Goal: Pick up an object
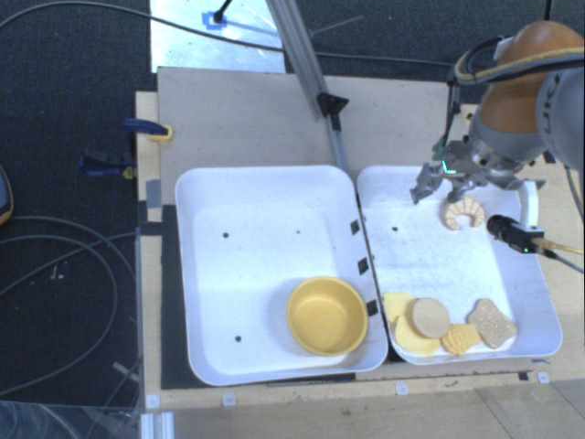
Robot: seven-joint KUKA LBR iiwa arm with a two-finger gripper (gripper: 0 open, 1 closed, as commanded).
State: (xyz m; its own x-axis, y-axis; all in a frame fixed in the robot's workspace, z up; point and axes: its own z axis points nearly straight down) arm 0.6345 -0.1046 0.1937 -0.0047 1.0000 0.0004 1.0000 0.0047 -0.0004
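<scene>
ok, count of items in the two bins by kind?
Yellow bowl, left bin: 1
Croissant, right bin, just below the gripper: 1
Yellow flat piece: 1
Round cracker: 1
Waffle piece: 1
Bread slice: 1
Total: 6
</scene>
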